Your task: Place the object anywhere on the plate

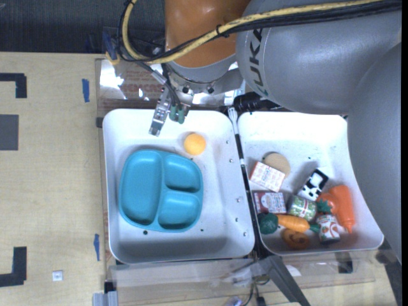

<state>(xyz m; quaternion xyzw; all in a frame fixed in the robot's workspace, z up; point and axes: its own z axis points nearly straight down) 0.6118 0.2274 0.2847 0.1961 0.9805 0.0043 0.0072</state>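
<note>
A blue sectioned plate [160, 189] lies in the left bin [121, 129]. A small round orange-yellow object [195, 143] rests on the bin floor just beyond the plate's far right corner, touching nothing I can see. My gripper [164, 115] hangs over the far edge of the left bin, up and to the left of the orange object and apart from it. Its fingers point down toward the bin, with nothing visible between them.
The right bin [338, 145] holds several toy food items: a cookie [276, 162], small boxes [268, 176], carrots [342, 206] and a black-and-white piece [313, 183]. The arm's grey body and orange band [204, 18] cover the top of the view, with yellow cables.
</note>
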